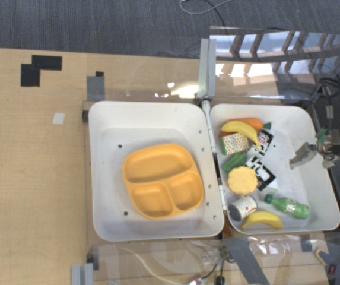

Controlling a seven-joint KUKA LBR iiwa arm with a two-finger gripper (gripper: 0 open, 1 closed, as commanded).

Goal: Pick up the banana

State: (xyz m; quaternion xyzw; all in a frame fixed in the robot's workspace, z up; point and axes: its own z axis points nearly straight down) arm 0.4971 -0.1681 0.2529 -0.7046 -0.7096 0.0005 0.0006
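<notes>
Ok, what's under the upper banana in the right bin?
The upper banana lies over an orange item and a patterned box. Whatever else sits beneath is covered.

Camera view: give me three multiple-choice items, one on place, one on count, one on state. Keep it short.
1. Where is the orange divided plate?
A. left bin
B. right bin
C. on the bench outside the bins

2. How many bananas are in the right bin?
A. one
B. two
C. three

3. How does the green bottle sit?
A. upright
B. lying on its side
C. hanging from the gripper

Key: 1 A, the plate sits in the left bin. 2 B, one banana at the far end and another banana at the near edge. 3 B, it lies flat on the bin floor, apart from the gripper.
</notes>
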